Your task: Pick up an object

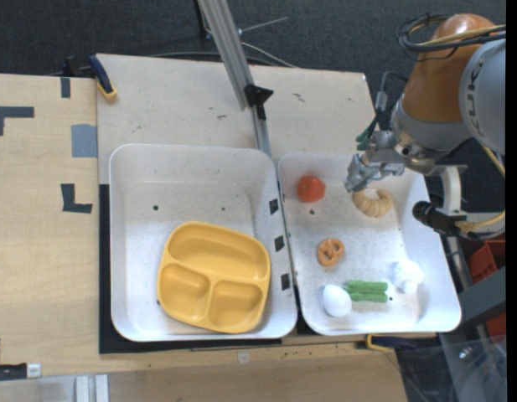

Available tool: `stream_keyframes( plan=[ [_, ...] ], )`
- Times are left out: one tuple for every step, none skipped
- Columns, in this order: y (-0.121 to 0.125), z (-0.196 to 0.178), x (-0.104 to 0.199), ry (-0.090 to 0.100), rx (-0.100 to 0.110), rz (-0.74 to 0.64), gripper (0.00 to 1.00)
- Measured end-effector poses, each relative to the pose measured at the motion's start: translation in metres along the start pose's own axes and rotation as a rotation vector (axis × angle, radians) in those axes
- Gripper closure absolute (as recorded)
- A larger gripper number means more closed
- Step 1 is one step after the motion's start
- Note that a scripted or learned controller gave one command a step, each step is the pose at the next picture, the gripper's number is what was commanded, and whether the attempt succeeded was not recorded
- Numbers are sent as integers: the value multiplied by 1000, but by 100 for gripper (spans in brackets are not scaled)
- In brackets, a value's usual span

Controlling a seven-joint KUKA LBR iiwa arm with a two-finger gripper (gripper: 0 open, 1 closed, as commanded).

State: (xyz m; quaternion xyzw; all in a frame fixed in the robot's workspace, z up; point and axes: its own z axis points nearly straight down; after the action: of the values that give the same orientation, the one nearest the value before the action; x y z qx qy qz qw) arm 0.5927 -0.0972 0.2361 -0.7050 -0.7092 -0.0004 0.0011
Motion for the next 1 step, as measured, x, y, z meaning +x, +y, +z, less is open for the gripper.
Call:
stream_keyframes(
  plan=[
    [-9,-3,45,0,1,0,100]
  ],
)
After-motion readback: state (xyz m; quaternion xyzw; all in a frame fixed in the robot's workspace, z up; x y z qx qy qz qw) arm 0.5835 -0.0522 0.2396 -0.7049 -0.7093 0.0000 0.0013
